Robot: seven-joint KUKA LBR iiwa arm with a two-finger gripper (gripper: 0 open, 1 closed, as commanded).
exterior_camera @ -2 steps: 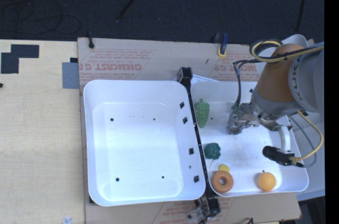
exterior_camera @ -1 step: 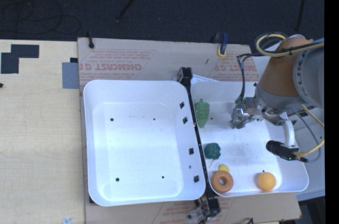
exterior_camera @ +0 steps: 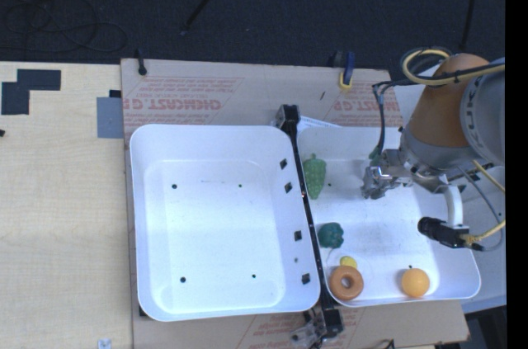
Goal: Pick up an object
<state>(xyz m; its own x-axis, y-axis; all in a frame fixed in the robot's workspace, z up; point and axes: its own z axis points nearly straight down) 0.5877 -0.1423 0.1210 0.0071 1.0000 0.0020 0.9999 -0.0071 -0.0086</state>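
White plastic lies beneath my fingers (exterior_camera: 378,181), which hover in the right bin (exterior_camera: 388,143), near its far side; I cannot tell whether they are spread or pressed together. 5 candidates sit left and near of me: a light green piece (exterior_camera: 314,175), a dark green lump (exterior_camera: 331,235), a small yellow bit (exterior_camera: 348,262) touching a ring doughnut (exterior_camera: 346,283), and an orange ball (exterior_camera: 415,282). Descending here, I would likely close on bare bin floor. The ball could roll away.

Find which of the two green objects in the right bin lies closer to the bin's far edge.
The light green object beside the divider; the dark green one lies nearer the donut.
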